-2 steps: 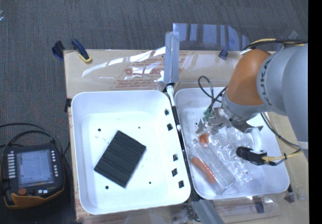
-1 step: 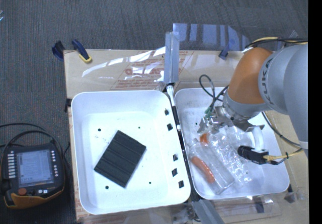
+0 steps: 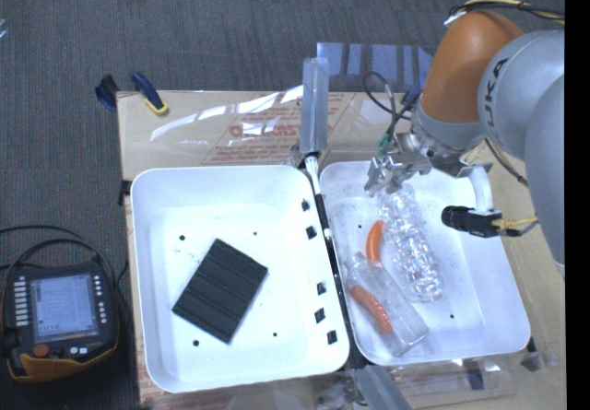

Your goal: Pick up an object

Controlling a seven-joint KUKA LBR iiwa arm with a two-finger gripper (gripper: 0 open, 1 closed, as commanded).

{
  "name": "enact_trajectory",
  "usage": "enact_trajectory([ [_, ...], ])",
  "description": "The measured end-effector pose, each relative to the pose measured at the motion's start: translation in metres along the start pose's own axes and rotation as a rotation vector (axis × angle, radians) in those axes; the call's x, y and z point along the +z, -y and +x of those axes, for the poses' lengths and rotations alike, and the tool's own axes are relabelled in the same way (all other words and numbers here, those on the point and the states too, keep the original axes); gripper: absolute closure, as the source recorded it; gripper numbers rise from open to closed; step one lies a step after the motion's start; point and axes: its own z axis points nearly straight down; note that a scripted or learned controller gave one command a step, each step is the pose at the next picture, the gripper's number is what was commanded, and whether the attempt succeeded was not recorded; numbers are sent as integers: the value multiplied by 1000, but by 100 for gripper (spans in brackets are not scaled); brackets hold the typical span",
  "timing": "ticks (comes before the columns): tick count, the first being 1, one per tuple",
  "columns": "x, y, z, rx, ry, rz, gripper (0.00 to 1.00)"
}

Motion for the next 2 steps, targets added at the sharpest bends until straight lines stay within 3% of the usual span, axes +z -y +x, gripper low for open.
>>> enact_trajectory([
  [1, -7, 0, 0, -4, 0, 4, 100],
  [2, -43, -6, 52, -100, 0, 1, 100],
])
